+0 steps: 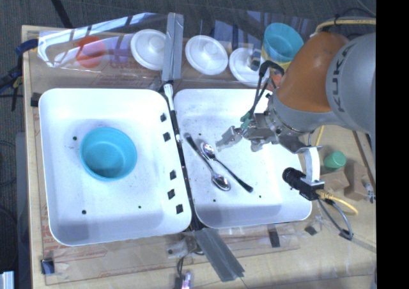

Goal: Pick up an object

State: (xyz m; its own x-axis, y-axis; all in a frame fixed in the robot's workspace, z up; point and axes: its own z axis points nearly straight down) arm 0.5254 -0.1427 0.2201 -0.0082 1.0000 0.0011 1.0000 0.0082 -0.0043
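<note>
Bins first: I'm looking down on two shallow white ones side by side. My left bin (57, 217) holds one blue bowl (108, 153), upright, sitting toward the left half, well clear of the walls. My right bin (268, 211) holds a metal spoon (214, 165), lying at a slant with its bowl end toward the near side, and a thin black stick (217, 163) that crosses right by it; the two look to be touching along the middle, though I can't say which lies on top.

Arm (332, 83) comes in from the right, grey with its orange band, and leans over the right bin. Gripper (238, 133) hangs over the bin's upper middle, just beyond the far end of the spoon, and apart from it. Whether the fingers are spread or closed I cannot tell from this angle; I see nothing between them.

Beyond the bins, along the far edge of the bench, I see three white lids (206, 55) in a row, a blue cup (282, 41) and an orange piece (91, 52) behind clear plastic.
</note>
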